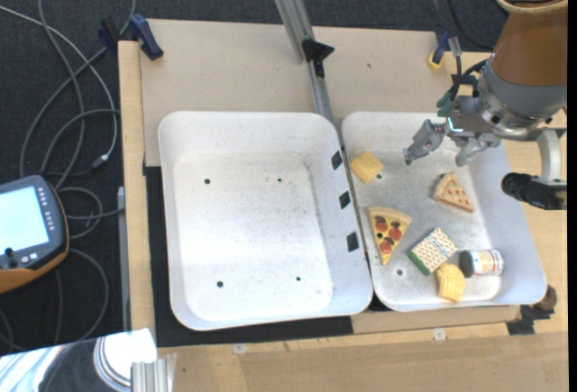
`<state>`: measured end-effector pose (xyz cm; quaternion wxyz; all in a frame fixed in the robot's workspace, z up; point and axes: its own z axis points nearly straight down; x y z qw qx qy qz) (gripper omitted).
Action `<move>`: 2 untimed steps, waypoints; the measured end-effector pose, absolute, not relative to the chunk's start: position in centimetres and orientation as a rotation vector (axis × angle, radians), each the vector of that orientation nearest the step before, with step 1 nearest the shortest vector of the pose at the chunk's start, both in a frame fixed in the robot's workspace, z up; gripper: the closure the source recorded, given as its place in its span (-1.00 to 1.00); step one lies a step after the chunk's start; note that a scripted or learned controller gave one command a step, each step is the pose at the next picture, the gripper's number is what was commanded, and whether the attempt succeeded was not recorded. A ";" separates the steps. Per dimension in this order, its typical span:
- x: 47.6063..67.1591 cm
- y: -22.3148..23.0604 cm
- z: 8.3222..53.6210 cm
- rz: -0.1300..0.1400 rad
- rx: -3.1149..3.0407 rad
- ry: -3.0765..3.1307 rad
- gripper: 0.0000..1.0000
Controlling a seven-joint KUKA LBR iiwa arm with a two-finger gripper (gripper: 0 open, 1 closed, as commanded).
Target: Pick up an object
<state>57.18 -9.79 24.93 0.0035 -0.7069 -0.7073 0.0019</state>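
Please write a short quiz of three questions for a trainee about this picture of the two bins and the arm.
1. True or false: the pizza slice lies in the left bin.
2. Multiple choice: which object lies closest to the gripper? A) the small jar B) the sandwich wedge C) the patterned box
3. Fill in: the yellow block lies near the ____ edge of the right bin, as the camera sees it.

Key:
1. False; it lies in the right bin.
2. B
3. left, next to the divider between the bins.
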 end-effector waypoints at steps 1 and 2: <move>57.3 -9.8 25.2 0.000 -2.219 -2.221 -1.00; 56.6 -10.4 20.5 0.006 -2.219 -2.215 -1.00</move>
